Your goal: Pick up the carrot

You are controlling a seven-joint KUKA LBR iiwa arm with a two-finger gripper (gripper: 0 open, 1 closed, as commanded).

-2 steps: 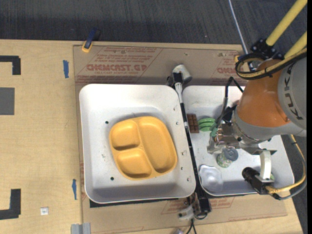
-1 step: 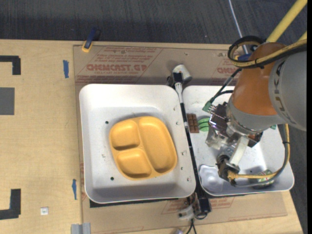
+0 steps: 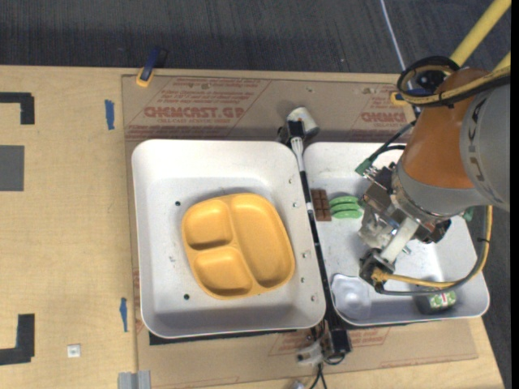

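My gripper [image 3: 378, 232] hangs low over the middle of the right bin [image 3: 462, 306], pointing down and left. The grey arm with its orange band [image 3: 438, 148] covers the bin's right and centre, hiding what lies beneath it. Just left of the gripper lies a green ridged item [image 3: 345, 207], with a brown chocolate-like bar [image 3: 321, 205] beside it against the bin's left wall.
The left bin [image 3: 154, 217] holds a yellow divided plate [image 3: 237, 242]. In the right bin, a clear pale item [image 3: 350, 294] lies at the front left and a small dark green object [image 3: 439, 301] at the front right. A white-tipped tool [image 3: 298, 124] rests behind the bins.
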